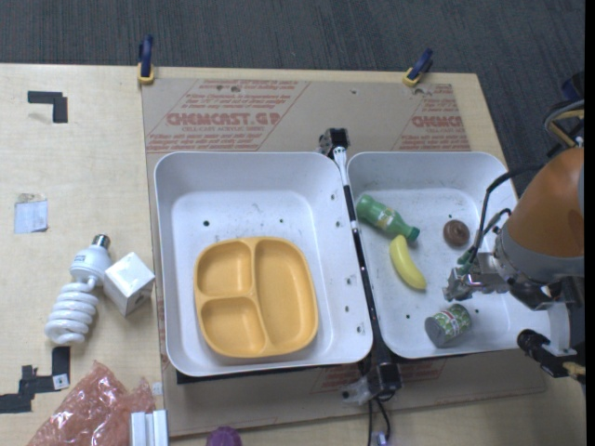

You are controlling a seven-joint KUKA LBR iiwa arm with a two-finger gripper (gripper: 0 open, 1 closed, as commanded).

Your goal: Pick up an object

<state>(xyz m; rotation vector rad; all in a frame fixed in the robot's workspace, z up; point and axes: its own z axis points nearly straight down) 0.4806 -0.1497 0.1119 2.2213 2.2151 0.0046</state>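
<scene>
Yellow tray [256, 297] in white bin [177, 249], green bottle [383, 217], yellow banana [406, 262], maybe brown disc [456, 232], green-labelled can [448, 324].
</scene>
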